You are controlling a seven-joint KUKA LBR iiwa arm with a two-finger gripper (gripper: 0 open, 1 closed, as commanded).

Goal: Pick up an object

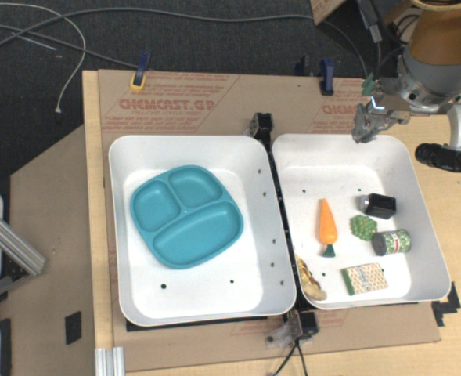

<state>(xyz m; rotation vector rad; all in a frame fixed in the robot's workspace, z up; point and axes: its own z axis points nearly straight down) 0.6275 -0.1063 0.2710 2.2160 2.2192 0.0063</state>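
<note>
Nearest the lens, a banana peel (311, 280) is lying at the front-left corner of the right bin (336, 157), a patterned packet (364, 279) just beside it. Behind those a carrot (326, 222) is lying lengthwise, green tip toward the front; a green can (392, 242) is resting on its side, touching a broccoli piece (363, 226); a black block (379, 205) is sitting just behind. The left bin (128, 163) is holding a blue divided plate (186, 215). The gripper (365, 130) is hovering over the right bin's back rim, well apart from all objects, carrying nothing; open or closed, can't tell.
</note>
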